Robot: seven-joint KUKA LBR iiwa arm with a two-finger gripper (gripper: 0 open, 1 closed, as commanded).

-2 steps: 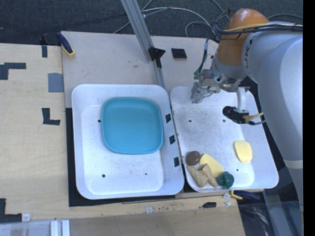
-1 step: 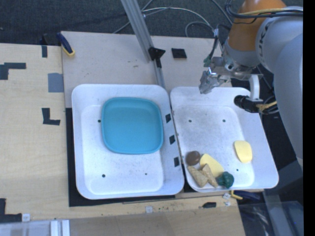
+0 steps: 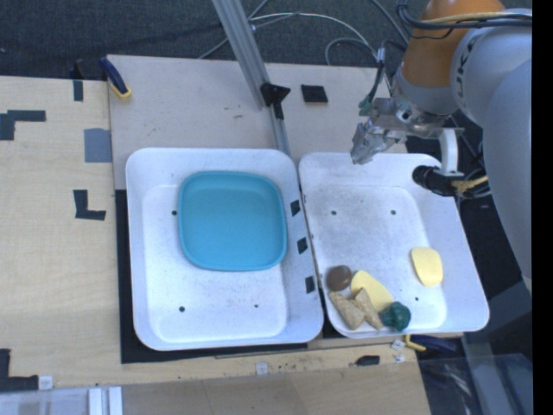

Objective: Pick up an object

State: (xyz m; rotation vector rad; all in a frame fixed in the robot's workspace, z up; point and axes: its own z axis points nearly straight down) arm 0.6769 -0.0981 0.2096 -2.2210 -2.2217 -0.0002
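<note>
My gripper (image 3: 363, 152) hangs above the far edge of the right bin (image 3: 371, 214), well apart from the objects. Nothing shows between its fingers. In that bin's near corner lie a brown round piece (image 3: 338, 277), a yellow wedge (image 3: 371, 287), two tan pieces (image 3: 354, 309) and a dark green lump (image 3: 397, 316), all crowded together. A pale yellow oval piece (image 3: 427, 265) lies alone nearer the bin's right wall.
The left bin (image 3: 147, 232) holds a blue square plate (image 3: 232, 220). A slanted metal pole (image 3: 251, 50) rises behind the bins. The arm's grey body and orange band (image 3: 449, 24) stand over the right bin's far right corner.
</note>
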